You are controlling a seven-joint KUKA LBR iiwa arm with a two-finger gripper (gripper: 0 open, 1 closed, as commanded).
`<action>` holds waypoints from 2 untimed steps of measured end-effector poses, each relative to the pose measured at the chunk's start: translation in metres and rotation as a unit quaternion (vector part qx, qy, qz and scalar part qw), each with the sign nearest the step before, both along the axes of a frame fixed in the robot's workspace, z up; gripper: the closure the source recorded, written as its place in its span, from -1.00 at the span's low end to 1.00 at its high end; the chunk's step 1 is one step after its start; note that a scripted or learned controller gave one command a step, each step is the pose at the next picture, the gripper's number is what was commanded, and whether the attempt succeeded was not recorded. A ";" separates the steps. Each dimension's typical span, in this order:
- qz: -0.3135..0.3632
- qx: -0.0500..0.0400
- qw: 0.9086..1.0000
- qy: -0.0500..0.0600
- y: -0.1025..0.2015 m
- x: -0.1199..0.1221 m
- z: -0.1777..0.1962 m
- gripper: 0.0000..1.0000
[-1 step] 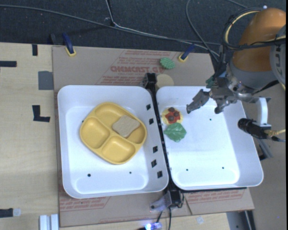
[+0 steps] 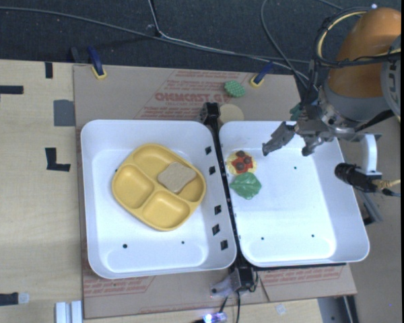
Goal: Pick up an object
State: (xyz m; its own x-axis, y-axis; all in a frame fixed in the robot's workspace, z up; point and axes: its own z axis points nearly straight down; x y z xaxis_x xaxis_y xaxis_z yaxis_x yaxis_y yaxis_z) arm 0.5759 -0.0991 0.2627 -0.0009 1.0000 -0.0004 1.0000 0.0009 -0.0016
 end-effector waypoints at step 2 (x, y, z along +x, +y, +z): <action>0.000 0.000 1.000 0.003 -0.016 -0.005 -0.113 -1.00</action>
State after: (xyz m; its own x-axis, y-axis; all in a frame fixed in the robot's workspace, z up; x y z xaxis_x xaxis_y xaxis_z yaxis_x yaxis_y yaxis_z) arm 0.5704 -0.1148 0.1494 0.0000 1.0000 -0.0004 1.0000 0.0000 -0.0068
